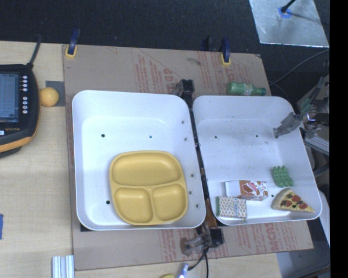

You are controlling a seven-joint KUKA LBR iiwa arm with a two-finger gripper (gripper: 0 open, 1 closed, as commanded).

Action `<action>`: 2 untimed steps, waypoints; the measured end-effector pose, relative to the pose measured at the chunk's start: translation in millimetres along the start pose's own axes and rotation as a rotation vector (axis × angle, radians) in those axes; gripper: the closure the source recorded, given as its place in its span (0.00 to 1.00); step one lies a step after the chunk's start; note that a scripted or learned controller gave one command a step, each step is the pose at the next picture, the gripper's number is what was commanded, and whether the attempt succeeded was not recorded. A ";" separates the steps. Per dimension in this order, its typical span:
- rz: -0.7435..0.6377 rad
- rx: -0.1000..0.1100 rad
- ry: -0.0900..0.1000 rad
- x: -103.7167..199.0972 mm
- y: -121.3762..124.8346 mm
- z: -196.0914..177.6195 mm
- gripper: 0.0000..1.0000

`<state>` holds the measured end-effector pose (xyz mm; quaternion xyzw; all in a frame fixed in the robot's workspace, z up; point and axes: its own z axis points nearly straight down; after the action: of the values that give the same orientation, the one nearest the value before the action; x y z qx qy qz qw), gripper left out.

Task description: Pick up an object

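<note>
The right bin (238, 120) holds several small items along its near edge. A toy pizza slice (292, 202) lies in the near right corner, with a green studded block (281, 176) just behind it. A red and white carton (247, 189) and a green and white packet (232, 207) lie side by side to the left of the pizza slice. My gripper (286, 124) reaches in over the bin's right rim, near the far right corner, well above and behind the items. Nothing shows in it.
A yellow divided plate (149, 187) lies in the left bin (93, 120). A green bottle (245, 89) lies on the cardboard behind the right bin. A teach pendant (8, 109) and a yellow ball (49, 96) sit at the left.
</note>
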<state>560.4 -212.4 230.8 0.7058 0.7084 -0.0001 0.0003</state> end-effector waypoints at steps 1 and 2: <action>-0.001 0.004 0.001 10.4 -64.1 125.1 0.00; -0.002 0.000 0.001 0.9 -40.0 136.7 0.00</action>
<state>520.5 -211.7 94.1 0.7051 0.7091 0.0002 -0.0003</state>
